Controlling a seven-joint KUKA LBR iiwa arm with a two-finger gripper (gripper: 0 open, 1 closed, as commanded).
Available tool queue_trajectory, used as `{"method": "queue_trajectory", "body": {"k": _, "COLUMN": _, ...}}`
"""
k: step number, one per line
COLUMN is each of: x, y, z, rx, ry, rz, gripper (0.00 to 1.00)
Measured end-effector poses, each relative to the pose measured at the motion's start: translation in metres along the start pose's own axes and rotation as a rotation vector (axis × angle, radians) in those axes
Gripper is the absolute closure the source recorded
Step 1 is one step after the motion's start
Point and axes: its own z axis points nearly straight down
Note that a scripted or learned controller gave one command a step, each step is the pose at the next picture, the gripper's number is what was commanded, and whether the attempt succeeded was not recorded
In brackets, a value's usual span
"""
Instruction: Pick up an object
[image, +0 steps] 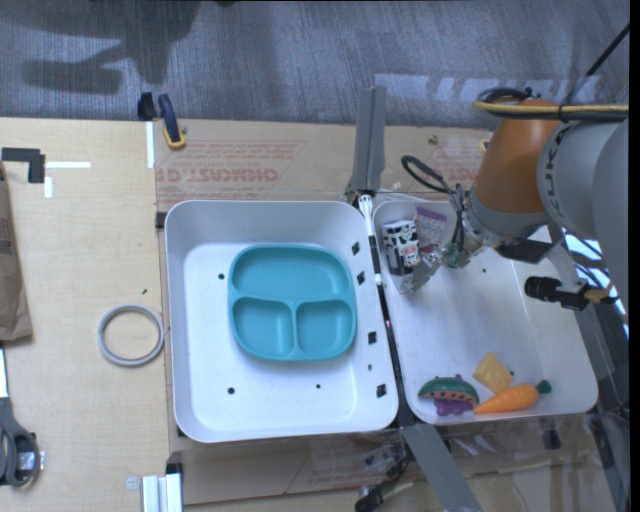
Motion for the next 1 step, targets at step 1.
{"method": "queue_trajectory", "body": {"k": 1, "x": -0.0107, "y": -0.0009, "z": -0.0012, "rx": -0.002, "ry": -0.002, "rz": -0.438, "gripper": 0.0}}
